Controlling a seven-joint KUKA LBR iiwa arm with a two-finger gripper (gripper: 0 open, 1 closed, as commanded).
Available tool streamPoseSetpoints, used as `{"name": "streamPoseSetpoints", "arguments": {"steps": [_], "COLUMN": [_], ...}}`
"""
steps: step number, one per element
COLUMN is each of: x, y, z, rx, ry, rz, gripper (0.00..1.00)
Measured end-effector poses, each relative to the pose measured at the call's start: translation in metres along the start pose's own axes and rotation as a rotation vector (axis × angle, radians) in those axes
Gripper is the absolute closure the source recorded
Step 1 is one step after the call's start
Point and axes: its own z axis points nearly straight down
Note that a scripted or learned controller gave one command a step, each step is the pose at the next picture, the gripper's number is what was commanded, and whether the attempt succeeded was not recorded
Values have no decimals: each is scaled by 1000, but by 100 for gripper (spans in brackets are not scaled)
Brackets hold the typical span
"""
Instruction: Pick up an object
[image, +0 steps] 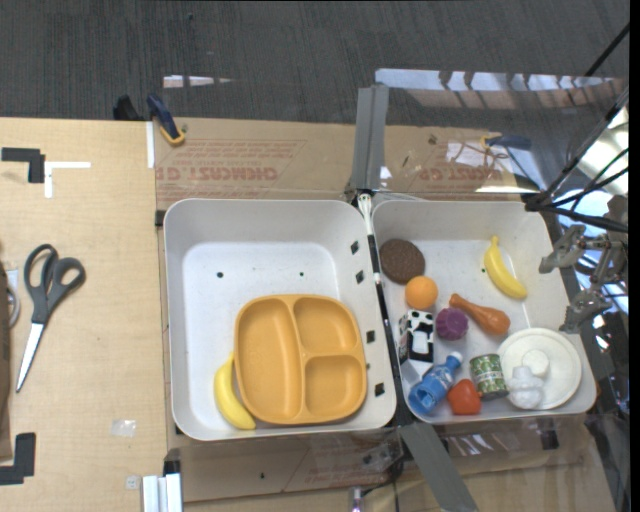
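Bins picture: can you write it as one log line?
left bin: yellow tray, banana | right bin: toy food, white plate | pick: not yet done

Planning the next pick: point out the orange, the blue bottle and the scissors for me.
orange (421, 292), camera view, middle of the fruit.
blue bottle (434, 385), camera view, middle of its body.
scissors (45, 296), camera view, near the pivot, just below the handles.

Along the frame's right edge, parts of the robot (590, 255) appear as thin pale-grey metal struts and brackets with bright reflective patches, crossed by several black cables running diagonally over them; finer detail is blurred
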Motion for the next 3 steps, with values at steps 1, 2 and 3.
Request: {"name": "streamPoseSetpoints", "arguments": {"steps": [1, 2, 3], "x": [10, -60, -59], "y": [-1, -8, 10], "z": [125, 154, 160], "rx": [-6, 0, 1], "ry": [-12, -4, -5], "rz": [-137, -135, 15], "gripper": [0, 0, 0]}}
